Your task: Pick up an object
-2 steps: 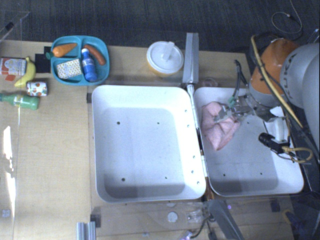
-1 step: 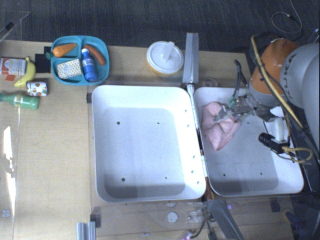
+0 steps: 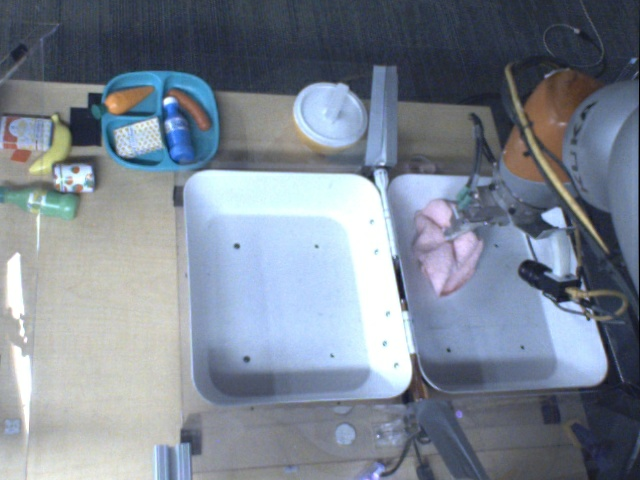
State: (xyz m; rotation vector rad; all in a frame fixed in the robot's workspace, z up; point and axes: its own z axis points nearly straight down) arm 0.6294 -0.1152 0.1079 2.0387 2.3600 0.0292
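Looking down, you see the pale wood surface [image 3: 100,318] carrying two white bins side by side: the left bin [image 3: 290,288] and the right bin [image 3: 500,348]. Your grey arm [image 3: 590,138] with its orange band enters from the right, partly cut off by the picture's edge. One pink object [image 3: 448,253], soft and crumpled, lies in the right bin's upper left part, near the divider. The hand [image 3: 468,213] sits at that object's upper right edge; you cannot tell whether it is spread or pressed together, since cables and blur hide it. Beyond the bins stand one blue divided tray [image 3: 205,133] holding toy food and one lidded white cup [image 3: 331,116]. At the far left lie a banana [image 3: 55,146], a small can [image 3: 74,177] and a green bottle [image 3: 40,202]. No label there is readable
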